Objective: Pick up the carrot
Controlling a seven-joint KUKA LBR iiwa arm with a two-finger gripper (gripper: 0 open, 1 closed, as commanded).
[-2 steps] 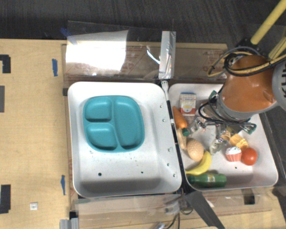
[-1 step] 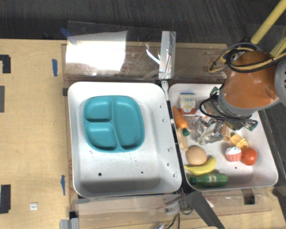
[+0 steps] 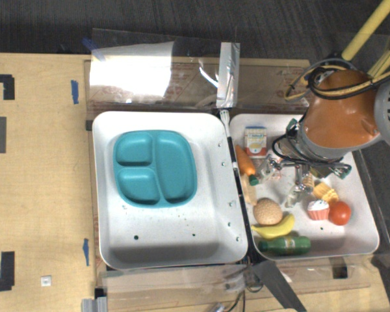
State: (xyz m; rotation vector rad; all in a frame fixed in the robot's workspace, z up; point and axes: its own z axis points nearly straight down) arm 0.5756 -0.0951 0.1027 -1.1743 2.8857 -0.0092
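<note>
On the left sits a big white bin [image 3: 169, 239]. A blue plate [image 3: 156, 168] with three parts lies in it, near the top.

Just beside it on the right is a second white bin [image 3: 367, 229], full of toy food. The carrot [image 3: 245, 161] lies along this bin's left wall, up near the top. It is orange and points up and down. A small white box [image 3: 255, 140] stands just to the right of the carrot's top end. Lower down rests a round tan bun [image 3: 267, 211]. A yellow banana [image 3: 275, 227] curves under the bun, touching it. A green cucumber [image 3: 286, 244] lies just below the banana.

The gripper [image 3: 302, 184] hangs over the middle of this bin, to the right of the carrot and apart from it. I cannot tell if it is loose or squeezed.

Just beside the gripper, on its right, is a yellow piece [image 3: 325, 192]. Under that is a cupcake [image 3: 318, 209], and a red tomato [image 3: 339, 213] sits right next to it.
</note>
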